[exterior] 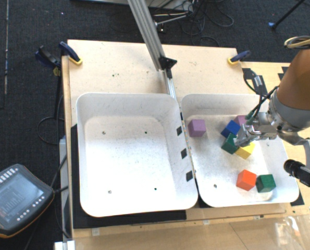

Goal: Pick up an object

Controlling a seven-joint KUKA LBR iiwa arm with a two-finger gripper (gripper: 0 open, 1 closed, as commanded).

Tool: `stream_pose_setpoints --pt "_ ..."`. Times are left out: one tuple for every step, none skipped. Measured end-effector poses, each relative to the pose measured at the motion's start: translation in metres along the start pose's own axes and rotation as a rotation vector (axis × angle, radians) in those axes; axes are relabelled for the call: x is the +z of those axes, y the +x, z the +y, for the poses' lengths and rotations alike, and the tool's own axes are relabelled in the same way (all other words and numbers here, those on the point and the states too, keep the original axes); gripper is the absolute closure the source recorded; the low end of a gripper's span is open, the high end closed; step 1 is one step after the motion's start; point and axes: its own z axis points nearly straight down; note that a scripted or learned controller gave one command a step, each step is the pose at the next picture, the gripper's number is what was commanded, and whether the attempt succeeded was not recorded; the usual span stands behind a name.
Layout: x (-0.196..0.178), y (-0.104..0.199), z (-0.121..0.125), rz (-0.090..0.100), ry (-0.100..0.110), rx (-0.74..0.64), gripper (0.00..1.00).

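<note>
Objects for picking lie in the right bin (280, 199), most of them in a cluster near its far right part. That cluster is made of a blue block (231, 127), a dark green block (229, 145), a yellow block (244, 150) and a pinkish piece (241, 120) at the back, all touching or just beside one another. Taking the blue block as the landmark, the dark green block sits just in front of it, the yellow block in front and to its right, and the pinkish piece just behind it. A purple cube (197, 127) stands alone to the left of the blue block, nearer the bins' shared wall. An orange cube (246, 180) and a green cube (265, 183) sit side by side well in front of the blue block, close to the bin's near rim.

The hand (247, 136) is down over the cluster, just right of the blue block and above the yellow one. Whether it is released or clenched cannot be told, and no block is seen between its tips. The arm (299, 95) reaches in from the right, its orange band above the grey wrist, bent downward toward the cluster.

The left bin (87, 108) lies beside, on the pale worktop (118, 61).
</note>
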Motion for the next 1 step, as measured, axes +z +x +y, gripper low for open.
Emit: stream_pose_setpoints --pt "-0.0031 0.0429 0.0179 0.002 0.002 -0.004 1.0"
